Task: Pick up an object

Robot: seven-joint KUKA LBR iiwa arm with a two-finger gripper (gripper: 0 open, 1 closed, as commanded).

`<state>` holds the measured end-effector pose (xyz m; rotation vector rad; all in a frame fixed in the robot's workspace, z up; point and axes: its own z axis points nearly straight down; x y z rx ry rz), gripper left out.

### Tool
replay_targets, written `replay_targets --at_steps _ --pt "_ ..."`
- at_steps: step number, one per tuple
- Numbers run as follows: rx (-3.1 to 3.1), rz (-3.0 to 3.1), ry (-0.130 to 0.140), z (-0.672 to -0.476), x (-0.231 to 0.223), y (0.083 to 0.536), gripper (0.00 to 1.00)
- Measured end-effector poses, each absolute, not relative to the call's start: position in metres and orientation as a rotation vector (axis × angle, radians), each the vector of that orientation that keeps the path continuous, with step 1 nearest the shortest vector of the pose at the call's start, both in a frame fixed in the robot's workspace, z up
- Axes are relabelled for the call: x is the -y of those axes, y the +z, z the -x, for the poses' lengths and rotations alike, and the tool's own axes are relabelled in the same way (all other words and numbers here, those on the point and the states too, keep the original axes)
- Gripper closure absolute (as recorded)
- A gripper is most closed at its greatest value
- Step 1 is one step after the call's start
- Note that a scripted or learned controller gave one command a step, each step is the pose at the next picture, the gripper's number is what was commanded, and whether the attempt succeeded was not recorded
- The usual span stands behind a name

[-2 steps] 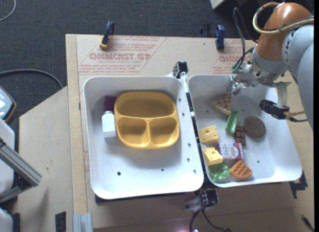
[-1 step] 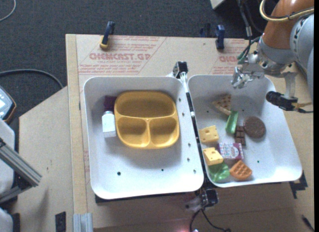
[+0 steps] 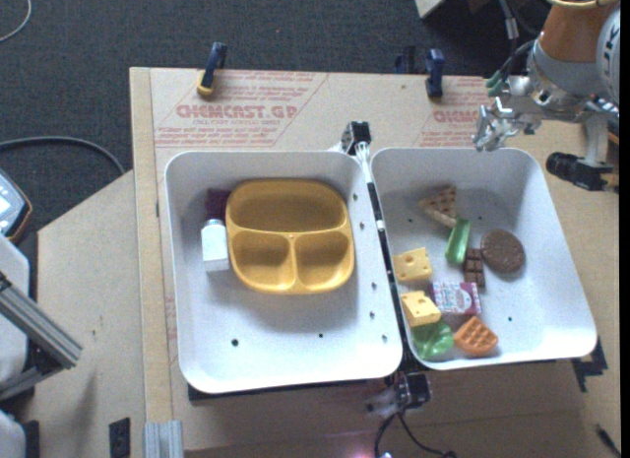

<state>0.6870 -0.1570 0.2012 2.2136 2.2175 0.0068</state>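
The right bin (image 3: 551, 239) holds several toy foods: a pizza slice (image 3: 440, 204), a green pickle (image 3: 458, 241), a brown cookie (image 3: 503, 250), a chocolate bar (image 3: 474, 268), two cheese wedges (image 3: 412, 265), a pink carton (image 3: 457, 297), a waffle (image 3: 475, 337) and a green vegetable (image 3: 433, 341). My gripper (image 3: 490, 138) hangs above the far rim of the right bin, apart from every item, with nothing seen between its fingers. The arm's orange band sits at the top right.
The left bin (image 3: 187, 279) holds a yellow divided plate (image 3: 290, 234), a small white bottle (image 3: 215, 245) and a dark purple item (image 3: 217, 200) by the plate's left side. Clamps (image 3: 211, 69) stand along the board's far edge.
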Motion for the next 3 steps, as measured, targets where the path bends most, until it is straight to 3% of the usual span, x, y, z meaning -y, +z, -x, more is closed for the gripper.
replay_targets --at_steps 1,3 --pt "-2.218 -2.217 0.005 -0.688 0.157 0.227 1.0" --pt "-2.228 -2.22 -0.002 -0.628 0.075 0.242 1.0"
